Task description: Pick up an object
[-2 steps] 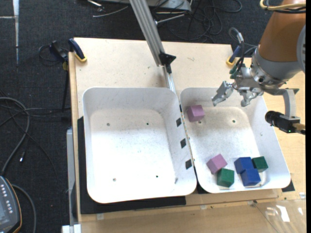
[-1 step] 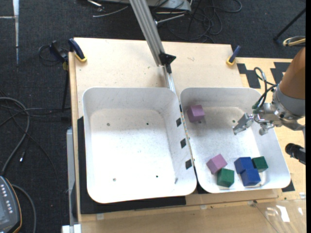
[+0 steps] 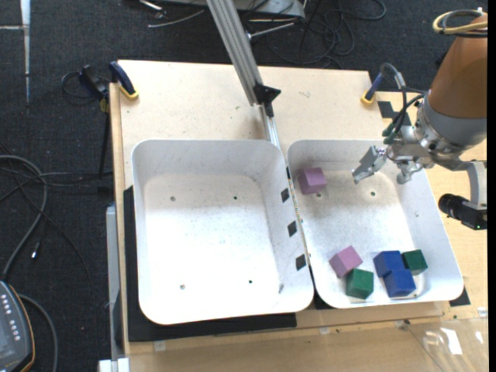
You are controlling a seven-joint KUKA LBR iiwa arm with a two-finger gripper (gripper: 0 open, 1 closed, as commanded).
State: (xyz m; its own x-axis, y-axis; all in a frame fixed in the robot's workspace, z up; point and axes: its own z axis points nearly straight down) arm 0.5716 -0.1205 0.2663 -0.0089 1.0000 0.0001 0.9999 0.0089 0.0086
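My gripper (image 3: 385,169) hangs over the far right part of the right bin (image 3: 434,223), its two fingers spread apart with nothing between them. A purple block (image 3: 313,180) lies in that bin's far left corner, well to the left of the fingers. Along the bin's near edge sit another purple block (image 3: 345,260), a green block (image 3: 359,283), two blue blocks (image 3: 394,273) touching each other, and a small dark green block (image 3: 415,260).
The left bin (image 3: 155,169) stands beside the right one, sharing a middle wall with black clips. A slanted metal rail (image 3: 236,41) runs from the top down to the bins' junction. Yellow-tipped clamps (image 3: 124,84) sit at the bench's far corners.
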